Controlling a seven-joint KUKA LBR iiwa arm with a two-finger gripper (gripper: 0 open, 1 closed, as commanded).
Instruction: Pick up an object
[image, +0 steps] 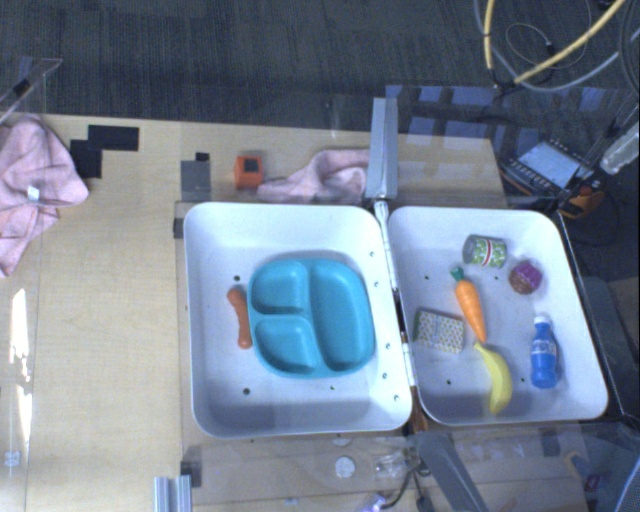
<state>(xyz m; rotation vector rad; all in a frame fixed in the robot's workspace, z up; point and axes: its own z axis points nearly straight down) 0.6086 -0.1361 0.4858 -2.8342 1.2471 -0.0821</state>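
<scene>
The right bin (560, 240) holds a small green can (485, 251) lying near its far side, a purple round item (526, 277), an orange carrot (470, 308), a speckled sponge (441, 331), a yellow banana (495, 377) and a blue bottle (543, 353). In the left bin (210, 240) lies a blue divided plate (311, 315) with an orange-brown sausage (240, 316) to its left.
A pink cloth (318, 178) lies behind the bins next to a small orange block (248, 168). Another pink cloth (33, 185) lies at the far left of the bench. A grey upright post (379, 150) stands between the bins at the back.
</scene>
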